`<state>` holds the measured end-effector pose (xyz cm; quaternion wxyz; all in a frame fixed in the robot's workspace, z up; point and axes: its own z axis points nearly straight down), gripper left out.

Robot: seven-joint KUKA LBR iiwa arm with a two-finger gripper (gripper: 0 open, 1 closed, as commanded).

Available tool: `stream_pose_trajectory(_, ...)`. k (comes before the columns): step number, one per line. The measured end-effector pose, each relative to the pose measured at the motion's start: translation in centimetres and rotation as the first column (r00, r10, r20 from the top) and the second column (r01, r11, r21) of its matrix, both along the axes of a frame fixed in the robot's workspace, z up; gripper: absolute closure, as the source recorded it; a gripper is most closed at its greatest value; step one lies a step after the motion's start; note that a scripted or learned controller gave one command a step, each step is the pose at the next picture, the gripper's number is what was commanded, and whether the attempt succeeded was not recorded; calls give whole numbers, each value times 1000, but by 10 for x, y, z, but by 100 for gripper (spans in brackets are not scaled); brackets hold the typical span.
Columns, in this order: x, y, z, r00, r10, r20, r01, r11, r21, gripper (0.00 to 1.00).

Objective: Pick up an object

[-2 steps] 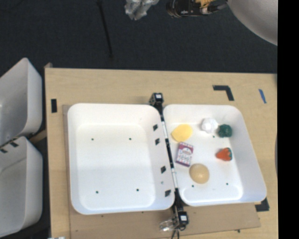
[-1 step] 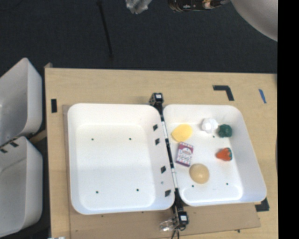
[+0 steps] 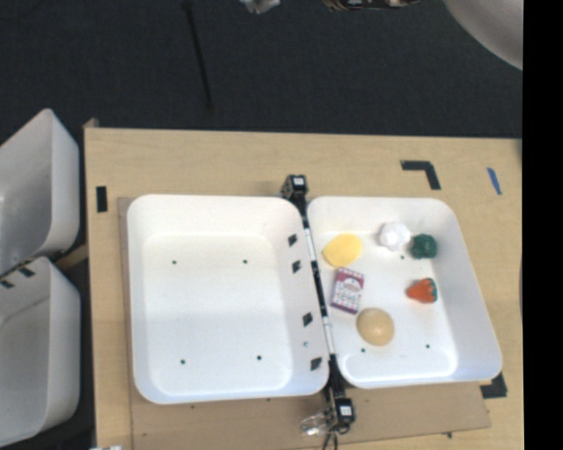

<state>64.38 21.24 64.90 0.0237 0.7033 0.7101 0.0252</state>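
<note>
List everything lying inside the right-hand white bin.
In the right bin: a yellow piece, a purple-and-white packet, a tan ball, a red item, a dark green item and a white lump. Nothing looks covered.

Two bins side by side; right bin (image 3: 475,338) holds five objects, small box (image 3: 347,291) leftmost.

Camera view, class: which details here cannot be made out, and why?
- Print on the small purple-and-white card packet: too small and blurred.
- What the small white lumpy object is: it blends into the right white plastic bin.
- Grey-white rounded shape at the top right: cut off by the edge.
</note>
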Motion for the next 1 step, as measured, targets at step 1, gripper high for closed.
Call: stream_pose_trajectory(1,2,0,11,1000,2,24,-2,1000,5,100)
